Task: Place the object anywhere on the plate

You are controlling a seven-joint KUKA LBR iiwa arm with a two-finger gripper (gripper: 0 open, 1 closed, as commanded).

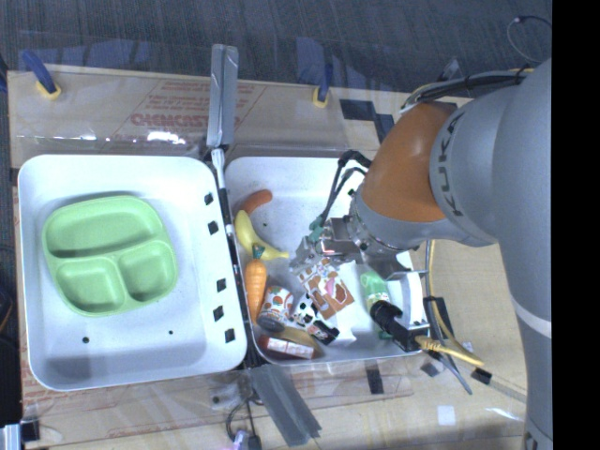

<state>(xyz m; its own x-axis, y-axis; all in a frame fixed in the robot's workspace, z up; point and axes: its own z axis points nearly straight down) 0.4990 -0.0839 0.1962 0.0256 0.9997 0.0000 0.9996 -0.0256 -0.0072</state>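
Right bin (pixel 281 172), near to far — snack packets (pixel 314 293), carrot (pixel 255 287), banana (pixel 251 235), sausage (pixel 255 200). Gripper (pixel 323 242) hangs over the packets; whether its jaws are apart, I cannot tell. Green plate (pixel 111 251) sits in left bin (pixel 56 354).

Green plate (pixel 110 253), yellow banana (pixel 248 236), orange carrot (pixel 255 289), white bins (pixel 56 181)

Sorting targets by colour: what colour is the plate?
Light green plate, clearest in the camera view.
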